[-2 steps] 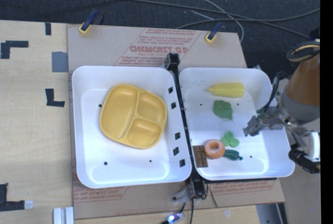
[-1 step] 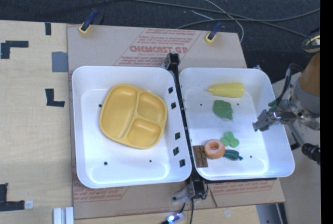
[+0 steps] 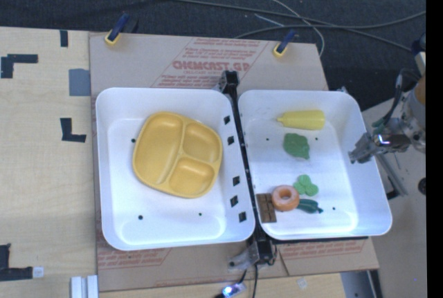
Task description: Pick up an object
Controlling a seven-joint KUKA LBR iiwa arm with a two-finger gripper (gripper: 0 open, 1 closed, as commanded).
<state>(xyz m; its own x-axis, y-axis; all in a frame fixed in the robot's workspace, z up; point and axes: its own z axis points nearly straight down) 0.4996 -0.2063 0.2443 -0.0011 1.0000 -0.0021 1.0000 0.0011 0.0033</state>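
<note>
Risk is sitting in the right bin (image 3: pixel 360 172): the donut (image 3: pixel 284 197), carrot (image 3: pixel 309 207) and broccoli (image 3: pixel 306 186) are crowding together, inviting a fumbled pinch. The tool (image 3: pixel 360 150), hovering at the rim, is holding nothing; its opening I cannot tell.

Single fixed camera above bench (image 3: pixel 41 151) — slanted downward, both bins (image 3: pixel 114 151) framed.

1. Right white bin (image 3: pixel 349 106): its outer rim lies just beside the gripper (image 3: pixel 365 150).
2. Left white bin (image 3: pixel 111 151): beyond the right one, well apart from the gripper.
3. Cardboard sheet (image 3: pixel 208 61): under both bins.
4. Yellow clamp (image 3: pixel 284 45): on the cardboard's top edge, up and away from the gripper.
5. Black tape marks (image 3: pixel 69 129): on the wooden bench (image 3: pixel 41 207), farthest from the gripper.
</note>
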